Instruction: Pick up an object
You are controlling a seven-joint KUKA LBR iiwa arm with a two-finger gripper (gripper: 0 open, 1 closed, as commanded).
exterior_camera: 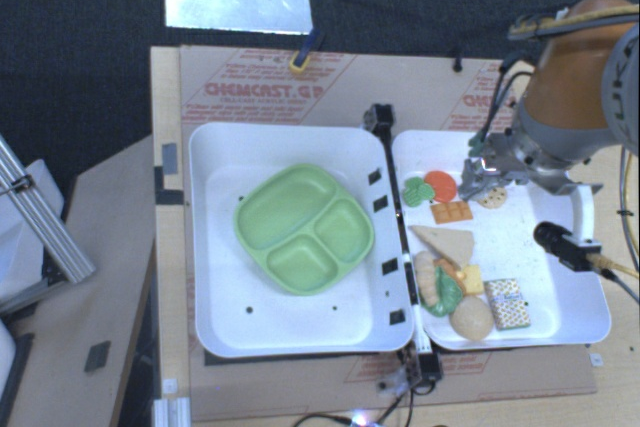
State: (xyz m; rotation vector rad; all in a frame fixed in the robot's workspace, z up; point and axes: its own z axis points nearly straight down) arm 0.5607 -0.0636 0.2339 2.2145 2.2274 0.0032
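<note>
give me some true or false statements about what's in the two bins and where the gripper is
1. The green three-compartment plastic tray lies in the left white bin. True.
2. The gripper hangs over the left bin. False: it is over the right white bin, near its far end.
3. A red round toy tomato lies in the right bin. True.
4. The tan triangular toy sandwich slice sits on the green tray. False: it lies in the right bin.
5. The patterned small box lies in the right bin's near part. True.

Red "CHEMCAST GP" print, repeated, on brown protective sheet [262,87] under both bins, far left clearest, far right partly legible, near-edge print unreadable
</note>
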